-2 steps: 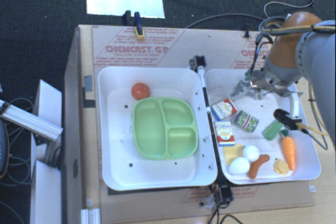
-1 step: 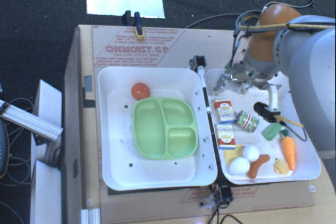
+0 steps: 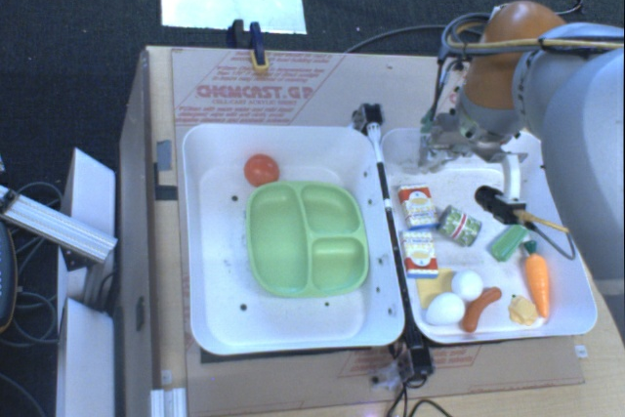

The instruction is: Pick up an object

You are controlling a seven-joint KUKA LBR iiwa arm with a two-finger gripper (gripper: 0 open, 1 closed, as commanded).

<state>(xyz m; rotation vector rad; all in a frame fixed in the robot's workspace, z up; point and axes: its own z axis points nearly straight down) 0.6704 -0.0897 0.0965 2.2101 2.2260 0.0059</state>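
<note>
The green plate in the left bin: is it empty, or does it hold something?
Empty. All three compartments of the green plate show bare green; the red ball lies outside its rim, on the left bin floor.

White bins: two, side by side at centre frame, recorded as left bin [image 3: 220, 312] and right bin [image 3: 459, 179].

Left bin contents:
- green divided plate [image 3: 308, 239]: one
- red ball [image 3: 261, 169]: one

Total: two.

Right bin contents:
- small printed cartons [image 3: 417, 206]: two, one below the other in frame along the bin's left side
- white eggs [image 3: 445, 309]: two, lower left of the bin
- tin can [image 3: 459, 225]: one
- green block [image 3: 508, 241]: one
- carrot [image 3: 537, 283]: one
- sausage [image 3: 480, 308]: one
- yellow cheese slice [image 3: 435, 285]: one
- pale yellow piece [image 3: 523, 310]: one, kind not determinable

Total: ten.
</note>
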